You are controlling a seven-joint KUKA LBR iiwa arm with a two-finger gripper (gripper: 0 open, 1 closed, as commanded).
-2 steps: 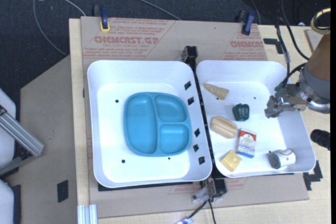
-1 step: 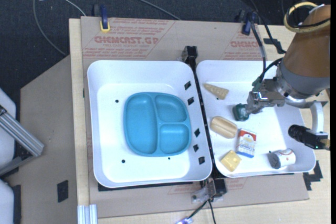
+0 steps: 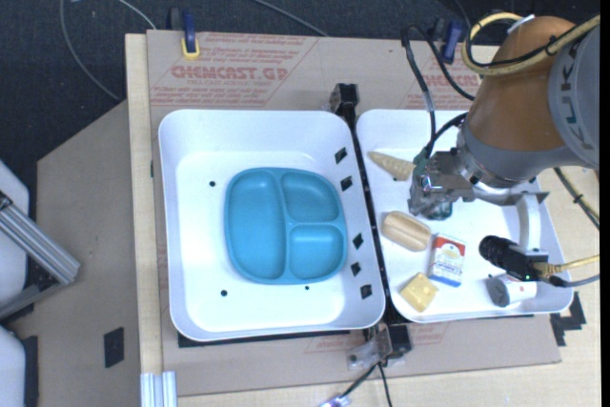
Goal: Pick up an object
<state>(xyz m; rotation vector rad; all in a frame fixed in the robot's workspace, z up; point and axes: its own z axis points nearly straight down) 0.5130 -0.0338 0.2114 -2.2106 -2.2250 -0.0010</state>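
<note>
White bin: tan oblong bread roll

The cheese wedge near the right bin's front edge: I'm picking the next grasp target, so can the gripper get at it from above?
Probably yes. The cheese wedge lies uncovered in the right bin, slightly apart from the small carton and bread roll. The gripper hovers farther back; nothing overlies the wedge.

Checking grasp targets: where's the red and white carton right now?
In the right bin, near its front edge: the red and white carton lies between the bread roll and the yellow block.
</note>
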